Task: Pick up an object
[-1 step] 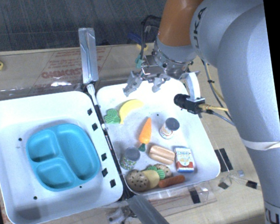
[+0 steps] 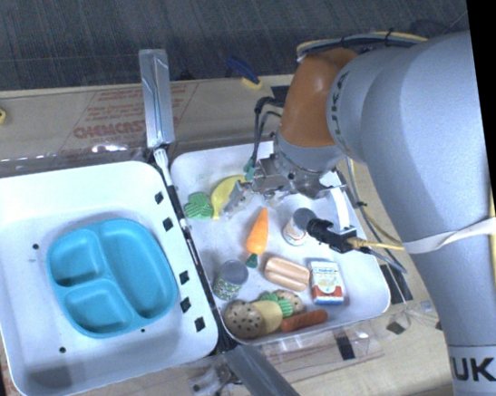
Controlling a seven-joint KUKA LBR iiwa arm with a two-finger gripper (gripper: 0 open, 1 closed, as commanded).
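Gripper down low in the right bin, far end, right beside the banana — likely pick. Finger state: cannot tell. Carrot just nearer; blue tray alone in the left bin.

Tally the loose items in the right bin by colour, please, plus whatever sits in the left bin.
Right bin:
Yellow: 1, banana
Green: 1, ridged piece
Orange: 1, carrot
Grey: 1, small can
Tan or pink: 2, hot dog, cookie
Red: 2, small carton, sausage
Mixed green and yellow: 1, piece beside the cookie
Left bin:
Blue: 1, divided tray
Total: 10
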